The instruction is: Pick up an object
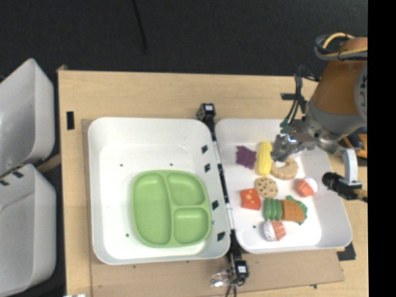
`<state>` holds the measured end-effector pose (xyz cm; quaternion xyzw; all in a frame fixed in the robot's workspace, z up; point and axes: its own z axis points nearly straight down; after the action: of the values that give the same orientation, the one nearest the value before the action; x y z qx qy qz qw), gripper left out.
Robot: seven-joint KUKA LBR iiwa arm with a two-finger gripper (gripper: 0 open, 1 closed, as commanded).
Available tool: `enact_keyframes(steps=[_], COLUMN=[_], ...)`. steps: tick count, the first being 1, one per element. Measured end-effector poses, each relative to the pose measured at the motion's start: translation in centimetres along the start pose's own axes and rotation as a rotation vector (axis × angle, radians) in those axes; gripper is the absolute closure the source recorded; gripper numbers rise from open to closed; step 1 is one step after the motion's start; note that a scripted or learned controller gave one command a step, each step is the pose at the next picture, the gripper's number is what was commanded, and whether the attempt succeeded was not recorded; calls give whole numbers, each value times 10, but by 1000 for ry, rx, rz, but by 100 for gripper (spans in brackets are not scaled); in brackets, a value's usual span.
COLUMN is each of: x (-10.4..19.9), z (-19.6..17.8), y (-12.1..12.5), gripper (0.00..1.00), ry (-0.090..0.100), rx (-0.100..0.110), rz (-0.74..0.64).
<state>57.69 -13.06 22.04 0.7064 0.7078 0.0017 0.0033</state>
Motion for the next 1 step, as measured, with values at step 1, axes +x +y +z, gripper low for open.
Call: enact_keyframes(steps=[1], x=[-1], z=[-22], y=[1], gripper=[100], ry=[1], rx=[3], rz=[-1])
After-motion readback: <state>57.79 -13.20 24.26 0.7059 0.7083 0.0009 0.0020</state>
